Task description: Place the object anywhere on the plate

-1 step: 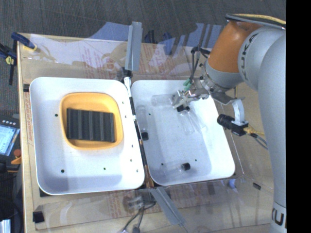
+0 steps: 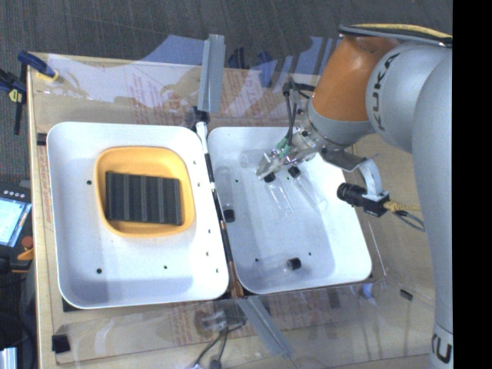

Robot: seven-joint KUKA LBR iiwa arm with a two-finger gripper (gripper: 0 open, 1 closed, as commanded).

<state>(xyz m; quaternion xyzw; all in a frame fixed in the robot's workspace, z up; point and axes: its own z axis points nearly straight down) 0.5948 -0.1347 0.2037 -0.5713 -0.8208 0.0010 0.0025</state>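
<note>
Seen from above, a grey-and-orange arm (image 2: pixel 384 83) reaches from the right over the right white bin (image 2: pixel 350 264), the left bin (image 2: pixel 69 260) holding a yellow plate (image 2: pixel 142 160), the gripper (image 2: pixel 280 167) apparently open (nothing between its fingers), a small dark object (image 2: pixel 293 264) near that bin's front edge.

We see two white bins (image 2: pixel 77 275), left and right. In the left one lies a yellow-orange plate (image 2: pixel 142 160) with a dark grey ribbed centre. The arm (image 2: pixel 400 91) at right is grey with an orange band. A small black object (image 2: pixel 293 264) sits near in the right bin (image 2: pixel 350 264).
</note>
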